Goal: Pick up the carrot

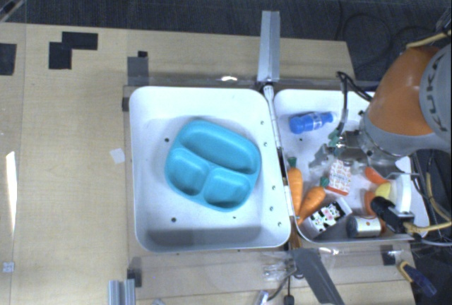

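The arm (pixel 409 102) runs off the right edge, perhaps hiding bin (pixel 318 95) clutter.

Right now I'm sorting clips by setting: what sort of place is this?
Probably a robotics lab bench set up for picking trials: two white bins fixed side by side on a wooden table, a grey-and-orange arm reaching in, and toy items like carrots and a blue tray.

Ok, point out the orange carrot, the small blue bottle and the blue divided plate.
orange carrot (pixel 295 186), camera view, mid body.
small blue bottle (pixel 308 122), camera view, its side.
blue divided plate (pixel 244 142), camera view, back rim.
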Available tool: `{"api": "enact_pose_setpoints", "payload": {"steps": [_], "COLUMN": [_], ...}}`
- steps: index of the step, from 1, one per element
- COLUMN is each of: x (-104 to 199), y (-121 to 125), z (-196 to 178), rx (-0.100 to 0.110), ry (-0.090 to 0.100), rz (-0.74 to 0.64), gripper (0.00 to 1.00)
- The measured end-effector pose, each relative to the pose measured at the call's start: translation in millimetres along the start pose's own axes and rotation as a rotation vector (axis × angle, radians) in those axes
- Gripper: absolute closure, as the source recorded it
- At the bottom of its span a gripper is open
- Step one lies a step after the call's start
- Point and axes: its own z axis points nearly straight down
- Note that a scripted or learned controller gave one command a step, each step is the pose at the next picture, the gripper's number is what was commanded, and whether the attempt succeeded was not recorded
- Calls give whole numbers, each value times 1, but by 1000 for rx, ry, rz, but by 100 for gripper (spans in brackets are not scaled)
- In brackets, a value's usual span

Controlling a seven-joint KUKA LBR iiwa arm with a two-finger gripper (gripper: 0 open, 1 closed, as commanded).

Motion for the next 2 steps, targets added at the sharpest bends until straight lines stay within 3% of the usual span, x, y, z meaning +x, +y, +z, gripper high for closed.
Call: {"api": "enact_pose_setpoints", "payload": {"steps": [1, 2], "x": [-17, -17], "y": [-14, -11], "z": [83, 72], "rx": [-18, -25], "ry": [-6, -9], "rz": [-84, -86], "gripper": [0, 100]}}
